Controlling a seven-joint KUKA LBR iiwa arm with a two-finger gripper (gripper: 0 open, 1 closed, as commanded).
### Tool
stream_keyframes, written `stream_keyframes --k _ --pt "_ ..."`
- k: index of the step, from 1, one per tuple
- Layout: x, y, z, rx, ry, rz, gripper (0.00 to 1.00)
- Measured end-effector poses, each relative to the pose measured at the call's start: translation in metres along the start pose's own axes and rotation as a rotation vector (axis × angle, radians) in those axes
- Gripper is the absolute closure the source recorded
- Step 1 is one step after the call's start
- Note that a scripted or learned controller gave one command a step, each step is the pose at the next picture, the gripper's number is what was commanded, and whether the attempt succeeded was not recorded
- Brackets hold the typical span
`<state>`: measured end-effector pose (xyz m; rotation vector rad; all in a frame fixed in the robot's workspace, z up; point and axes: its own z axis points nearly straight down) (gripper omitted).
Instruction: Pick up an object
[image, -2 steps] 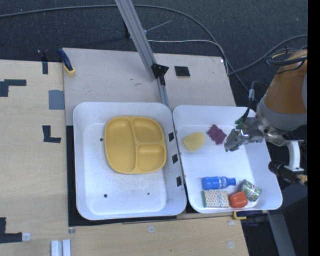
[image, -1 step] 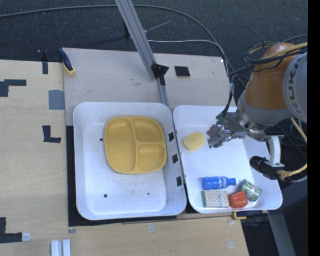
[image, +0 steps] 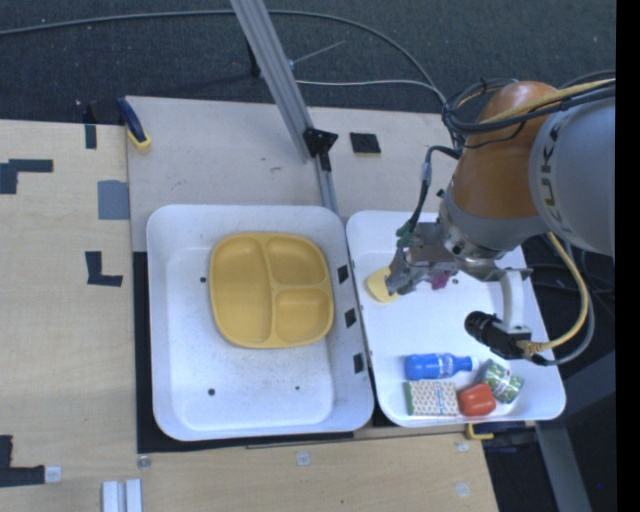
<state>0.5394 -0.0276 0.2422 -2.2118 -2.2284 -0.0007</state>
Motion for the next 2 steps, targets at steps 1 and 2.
stream_keyframes --k 1,2 --pt "0.052 0.007 -0.004 0.0 0.0 -0.001 1.0" --pt "0.109 0.014 0.014 0.002 -0.002 0.0 1.0"
